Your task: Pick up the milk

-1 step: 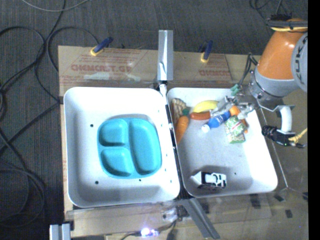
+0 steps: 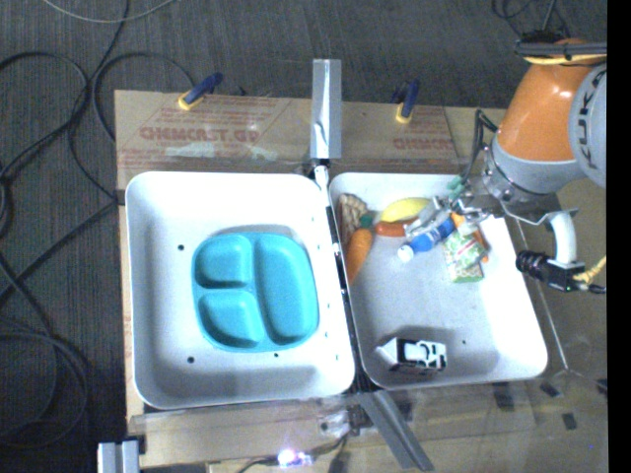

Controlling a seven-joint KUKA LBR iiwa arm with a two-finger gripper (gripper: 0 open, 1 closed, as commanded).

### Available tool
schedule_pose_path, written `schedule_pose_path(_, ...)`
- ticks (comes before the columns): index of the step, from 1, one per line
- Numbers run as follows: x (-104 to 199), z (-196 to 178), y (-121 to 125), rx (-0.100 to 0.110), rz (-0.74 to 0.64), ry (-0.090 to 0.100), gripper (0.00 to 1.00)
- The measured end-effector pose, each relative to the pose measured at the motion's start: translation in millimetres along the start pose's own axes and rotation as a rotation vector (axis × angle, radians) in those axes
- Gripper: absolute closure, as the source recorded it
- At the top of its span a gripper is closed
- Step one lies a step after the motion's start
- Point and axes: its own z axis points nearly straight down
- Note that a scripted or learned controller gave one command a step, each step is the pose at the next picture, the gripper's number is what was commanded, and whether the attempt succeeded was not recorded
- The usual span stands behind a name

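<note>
Milk [image 2: 419, 354] near front wall of right bin [image 2: 523, 358], bare floor around; pincer [image 2: 461, 205] state unclear.

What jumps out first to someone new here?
The blue divided tray sits alone in the left bin, bright against the white. In the right bin, toy food clusters at the far edge under the orange-banded arm, while a black-and-white carton lies apart near the front rim.

this is a robot lab or test room. a bench [image 2: 286, 126] covered with cardboard holds 2 white bins [image 2: 158, 294], fixed by blue and yellow clamps [image 2: 200, 91]. loose cables [image 2: 59, 77] lie on the grey carpet floor [image 2: 414, 28], and an industrial arm [image 2: 552, 116] reaches in.
</note>
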Motion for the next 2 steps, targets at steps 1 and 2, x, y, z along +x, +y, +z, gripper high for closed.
schedule_pose_path(1,13.1,124.0,-69.3,-0.011,-0.026,-0.001,0.00)
schedule_pose_path(2,13.9,123.8,-92.5,-0.017,0.289,0.000,0.00)
